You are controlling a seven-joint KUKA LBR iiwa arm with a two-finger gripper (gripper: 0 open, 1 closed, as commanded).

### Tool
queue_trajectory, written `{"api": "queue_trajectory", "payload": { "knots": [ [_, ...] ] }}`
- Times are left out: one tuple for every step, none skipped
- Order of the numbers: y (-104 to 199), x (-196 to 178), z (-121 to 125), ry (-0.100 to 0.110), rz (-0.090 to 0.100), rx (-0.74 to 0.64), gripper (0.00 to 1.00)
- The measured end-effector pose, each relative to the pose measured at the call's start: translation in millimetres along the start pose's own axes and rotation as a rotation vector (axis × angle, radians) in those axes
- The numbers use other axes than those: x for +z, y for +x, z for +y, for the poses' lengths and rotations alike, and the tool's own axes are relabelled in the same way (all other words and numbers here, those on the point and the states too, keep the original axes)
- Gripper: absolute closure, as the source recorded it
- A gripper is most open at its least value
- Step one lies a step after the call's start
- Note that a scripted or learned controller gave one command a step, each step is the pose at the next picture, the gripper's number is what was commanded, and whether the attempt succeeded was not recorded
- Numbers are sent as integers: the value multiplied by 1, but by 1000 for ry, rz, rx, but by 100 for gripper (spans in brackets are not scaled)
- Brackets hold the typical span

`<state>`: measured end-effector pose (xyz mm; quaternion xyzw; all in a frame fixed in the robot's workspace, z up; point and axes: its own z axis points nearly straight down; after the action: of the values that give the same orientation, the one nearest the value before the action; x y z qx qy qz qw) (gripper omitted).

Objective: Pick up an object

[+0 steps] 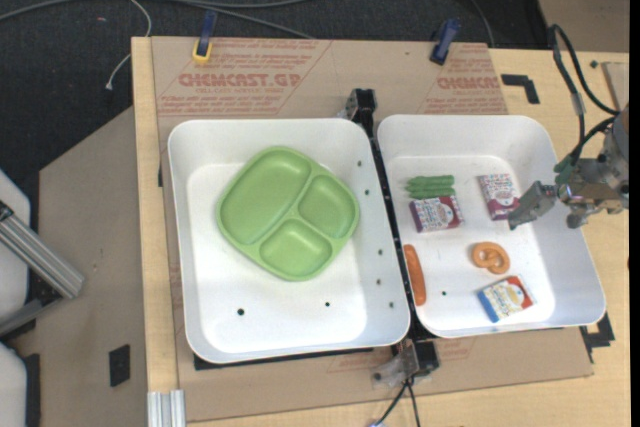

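We are seeing the gripper point(540, 205) hanging at the frame's right over the right white plastic bin point(570, 290); whether its fingers are parted, we cannot tell. Just left of it a small purple packet point(496, 194) is lying. Further left are a green bean bunch point(431, 185) and another purple packet point(435, 213). Below are sitting a brown pretzel point(490, 257), a blue-edged packet point(504, 298) and an orange carrot point(415, 274). The left white bin point(200, 315) is carrying a green compartment plate point(288, 213).
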<state>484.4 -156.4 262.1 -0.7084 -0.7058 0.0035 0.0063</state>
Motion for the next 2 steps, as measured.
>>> {"api": "queue_trajectory", "payload": {
  "knots": [
    [0,-6,2,-13,-3,-4,0],
    [-9,46,1,-7,-1,-2,0]
  ]
}}
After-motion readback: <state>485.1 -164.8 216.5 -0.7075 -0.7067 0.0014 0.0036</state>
